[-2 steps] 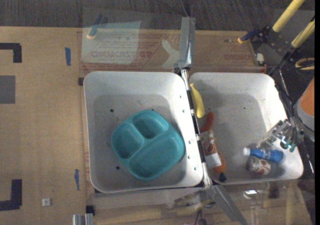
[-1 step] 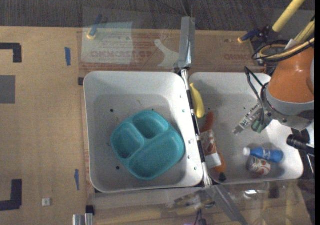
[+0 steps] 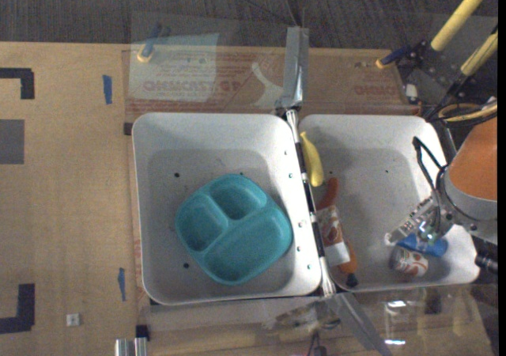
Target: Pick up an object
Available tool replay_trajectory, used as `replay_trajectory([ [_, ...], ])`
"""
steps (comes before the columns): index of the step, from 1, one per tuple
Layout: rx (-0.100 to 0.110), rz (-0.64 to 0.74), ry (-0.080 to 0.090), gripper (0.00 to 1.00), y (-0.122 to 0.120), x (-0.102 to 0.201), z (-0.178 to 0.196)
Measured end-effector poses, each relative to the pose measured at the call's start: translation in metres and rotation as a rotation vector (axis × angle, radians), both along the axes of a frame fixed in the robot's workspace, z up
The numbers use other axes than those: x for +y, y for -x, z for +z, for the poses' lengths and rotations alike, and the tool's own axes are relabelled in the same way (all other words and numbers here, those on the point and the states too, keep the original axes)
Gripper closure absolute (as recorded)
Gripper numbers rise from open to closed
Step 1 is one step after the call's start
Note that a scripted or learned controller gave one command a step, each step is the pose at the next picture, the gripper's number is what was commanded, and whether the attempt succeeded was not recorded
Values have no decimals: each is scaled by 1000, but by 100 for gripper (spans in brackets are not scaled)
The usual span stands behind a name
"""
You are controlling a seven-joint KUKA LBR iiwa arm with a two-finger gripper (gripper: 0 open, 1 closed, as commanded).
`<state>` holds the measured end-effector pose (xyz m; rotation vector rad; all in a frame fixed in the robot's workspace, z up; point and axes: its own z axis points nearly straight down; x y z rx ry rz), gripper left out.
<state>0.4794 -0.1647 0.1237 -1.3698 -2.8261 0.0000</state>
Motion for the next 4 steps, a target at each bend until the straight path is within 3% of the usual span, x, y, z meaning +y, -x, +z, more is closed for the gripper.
replay_trajectory([
  [1,-6,474,2,0,-27,20,49],
  [2,-8,566,-8,0,-4,-44,-2],
  [3,-9,427,4,0,-90,-23,-35],
  [4,-6,394,3,0,-63,-61,3],
])
